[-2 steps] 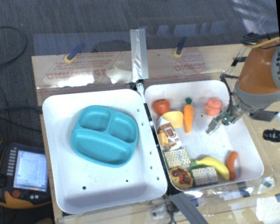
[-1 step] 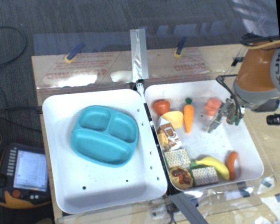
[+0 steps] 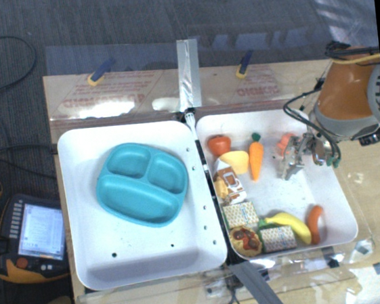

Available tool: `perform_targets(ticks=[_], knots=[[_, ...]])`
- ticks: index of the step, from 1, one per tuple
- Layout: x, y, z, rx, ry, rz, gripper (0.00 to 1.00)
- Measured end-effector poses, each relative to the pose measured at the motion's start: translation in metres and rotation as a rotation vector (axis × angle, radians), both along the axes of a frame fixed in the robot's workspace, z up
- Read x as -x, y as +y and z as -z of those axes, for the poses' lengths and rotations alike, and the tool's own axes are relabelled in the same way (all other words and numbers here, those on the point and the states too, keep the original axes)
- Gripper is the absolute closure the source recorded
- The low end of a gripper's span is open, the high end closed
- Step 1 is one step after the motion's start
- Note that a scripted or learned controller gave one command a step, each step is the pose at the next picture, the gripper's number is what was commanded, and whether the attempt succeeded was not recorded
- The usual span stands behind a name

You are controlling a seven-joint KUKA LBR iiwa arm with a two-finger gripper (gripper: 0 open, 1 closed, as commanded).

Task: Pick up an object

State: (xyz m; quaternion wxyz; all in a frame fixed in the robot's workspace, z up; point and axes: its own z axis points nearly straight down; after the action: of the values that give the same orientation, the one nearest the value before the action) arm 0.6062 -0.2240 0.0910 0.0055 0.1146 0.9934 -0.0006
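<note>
Reaching into the right bin, the gripper hangs low over bare floor to the right of the carrot. Its fingers look slightly parted with nothing between them, though the view is too small to be sure. A small reddish piece lies just beside the fingertips, further from the carrot. This reads as the approach step; next, centring over one object and descending.
</note>
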Motion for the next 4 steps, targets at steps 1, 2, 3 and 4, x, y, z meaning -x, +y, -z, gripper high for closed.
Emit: perform_targets(ticks=[1, 2, 3, 4], knots=[[0.025, 0.0, -0.001, 0.007, -0.009, -0.253, 1.0], [0.026, 0.048, -0.037, -0.003, 0.011, -0.328, 1.0], [0.075, 0.002, 0.0, 0.004, -0.002, -0.578, 1.0], [0.104, 0.03, -0.001, 0.02, -0.007, -0.766, 1.0]])
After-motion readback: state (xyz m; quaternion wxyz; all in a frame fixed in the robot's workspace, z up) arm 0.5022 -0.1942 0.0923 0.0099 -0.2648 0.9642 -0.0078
